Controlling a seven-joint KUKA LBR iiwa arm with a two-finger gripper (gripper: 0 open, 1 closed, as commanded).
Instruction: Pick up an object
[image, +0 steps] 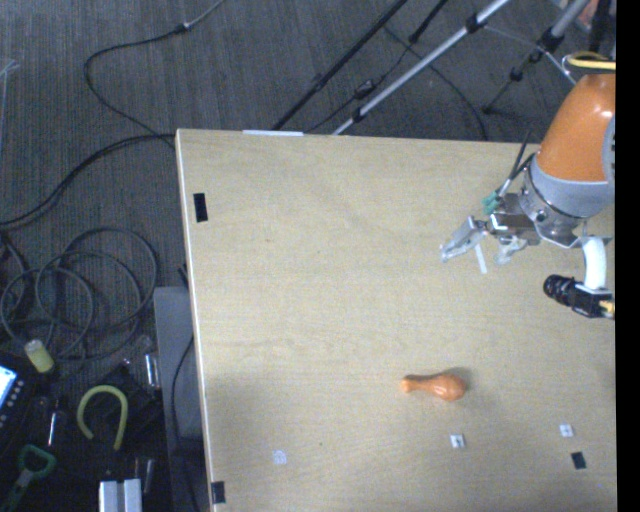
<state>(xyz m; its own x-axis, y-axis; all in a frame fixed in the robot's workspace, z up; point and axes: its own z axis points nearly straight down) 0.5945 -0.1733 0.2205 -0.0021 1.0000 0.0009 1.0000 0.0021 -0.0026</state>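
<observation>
Up right over pale wooden counter (330, 250): end effector (478, 245) splayed open, holding nothing, well apart from small orange pear-shaped object (436, 386); pre-grasp hover, probably.

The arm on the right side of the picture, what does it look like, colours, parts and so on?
The arm has a rounded orange section above a grey wrist ring. Below that sits a small silver metal gripper with a green spot near its base. A white piece and a black cylindrical part hang beside the wrist.

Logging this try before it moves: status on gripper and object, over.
Gripper above the bench, well up-right of the object, nothing between its fingers. Orange pear-shaped object lying on the bench, untouched. Nothing between them.
</observation>
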